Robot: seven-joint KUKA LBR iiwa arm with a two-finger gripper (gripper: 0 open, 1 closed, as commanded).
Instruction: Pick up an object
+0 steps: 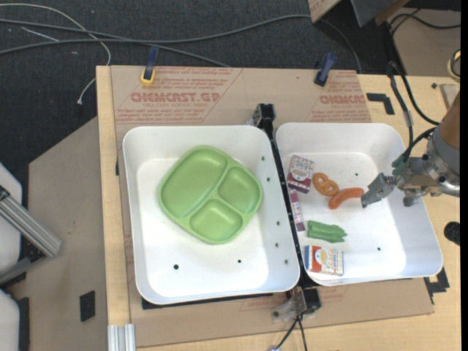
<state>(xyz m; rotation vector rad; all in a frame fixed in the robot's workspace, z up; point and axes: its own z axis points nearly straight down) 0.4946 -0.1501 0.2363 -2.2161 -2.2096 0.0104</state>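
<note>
- Bench: two white bins side by side. Left bin [146, 265] carries a green divided plate [210, 194], three compartments, lying flat and turned at an angle near the bin's centre.
- Right bin [417, 258] carries the small items, all in its left half.
- Small printed packet [300, 174] at about 10 o'clock from the bin's centre, close to the left wall.
- Orange ring [325, 185] just beside the packet, at its 4 o'clock.
- Orange sausage-shaped piece [345, 196] touching or nearly touching the ring, at its 4 o'clock.
- Green pepper-like toy [325, 231] at 6 o'clock from the ring.
- Red-and-white carton [323, 259] at 6 o'clock from the green toy, near the bin's front rim.
- Gripper [380, 190] over the right bin, at 3 o'clock from the orange piece, its dark tip just beside that piece's right end. Nothing seen between the fingers; how far apart they stand cannot be told.
</note>
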